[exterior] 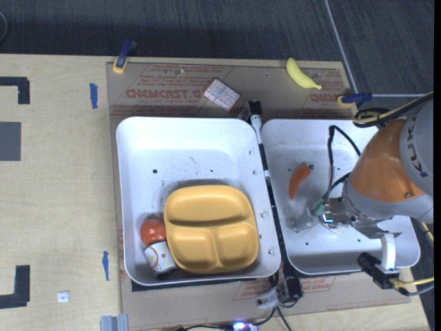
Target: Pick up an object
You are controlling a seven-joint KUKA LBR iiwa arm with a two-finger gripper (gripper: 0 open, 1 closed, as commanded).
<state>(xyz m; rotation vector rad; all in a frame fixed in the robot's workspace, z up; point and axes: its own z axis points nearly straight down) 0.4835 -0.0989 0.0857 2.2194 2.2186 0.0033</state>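
In the right bin [303,257] an orange carrot-shaped toy [298,180] with a green tip lies near the left wall. My gripper [308,217] reaches in from the right and hangs low over the bin floor, just below and to the right of the carrot, apart from it. Nothing shows between its fingers. The left bin [138,143] holds a yellow divided tray [210,227] and, against its lower left side, a small orange and white toy [155,243].
The orange-banded wrist [386,174] covers the right bin's right half, with cables looping above it. A yellow banana [301,74] and a small patterned card [221,94] lie on the cardboard behind the bins. Blue clamps hold the cardboard's corners.
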